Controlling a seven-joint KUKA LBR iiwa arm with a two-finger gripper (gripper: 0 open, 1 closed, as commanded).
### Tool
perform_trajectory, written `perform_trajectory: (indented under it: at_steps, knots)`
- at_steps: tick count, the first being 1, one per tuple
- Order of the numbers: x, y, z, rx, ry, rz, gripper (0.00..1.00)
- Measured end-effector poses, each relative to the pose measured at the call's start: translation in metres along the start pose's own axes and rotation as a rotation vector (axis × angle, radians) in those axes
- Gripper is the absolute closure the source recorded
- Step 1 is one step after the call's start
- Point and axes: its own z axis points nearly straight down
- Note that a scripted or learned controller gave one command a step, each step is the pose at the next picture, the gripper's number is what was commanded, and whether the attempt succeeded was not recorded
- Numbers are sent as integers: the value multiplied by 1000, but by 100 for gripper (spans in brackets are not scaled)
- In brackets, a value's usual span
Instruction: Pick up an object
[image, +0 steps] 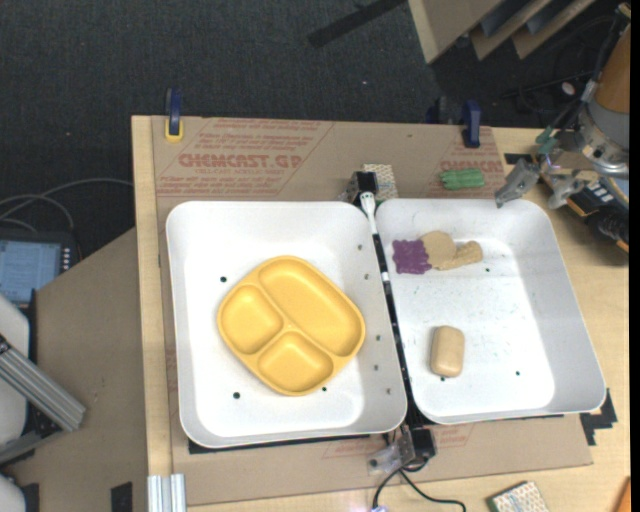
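White right bin (560, 300) — tan block (447, 351) well apart from walls.

A yellow divided plate (290, 323) sits in the white left bin (190, 300); the white right bin (540, 300) holds a purple piece (409, 256) and tan objects (447, 351).
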Motion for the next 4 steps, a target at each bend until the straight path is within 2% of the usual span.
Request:
perform_trajectory:
  at_steps: [1, 2, 3, 4]
  knots:
    - [94, -67, 128, 18, 9, -6, 0]
    - [106, -12, 141, -2, -1, -2, 0]
    - [106, -10, 123, -7, 3, -2, 100]
    - [180, -61, 36, -1, 4, -6, 100]
